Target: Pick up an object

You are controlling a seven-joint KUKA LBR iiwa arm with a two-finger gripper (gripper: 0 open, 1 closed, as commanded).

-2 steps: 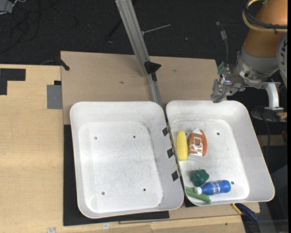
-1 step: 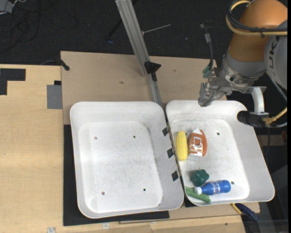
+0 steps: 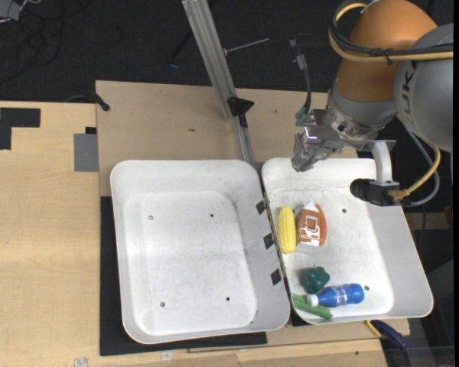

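1. The end effector hangs in the upper right of the frame, over the top left corner of the right bin; whether it stands apart or together cannot be told from this view, and nothing shows in its grip.
2. Above it the arm rises to the upper right, with its orange band and grey casing, and black and yellow cables loop around it.
3. Below the end effector, along the left side of the right bin, lies a yellow corn cob, upright in the frame.
4. Just beside the cob, on its right and touching or nearly so, lies an orange and white packet.
5. Lower in the same bin sits a dark green object, and beneath it a blue bottle with a white cap lies on its side.
6. A green strip lies at the bin's lower left edge, next to the bottle.
7. The left bin fills the centre of the frame, joined to the right bin by black clips.
8. Both bins rest on the table, and a metal rail slants down from the top centre towards the bins.
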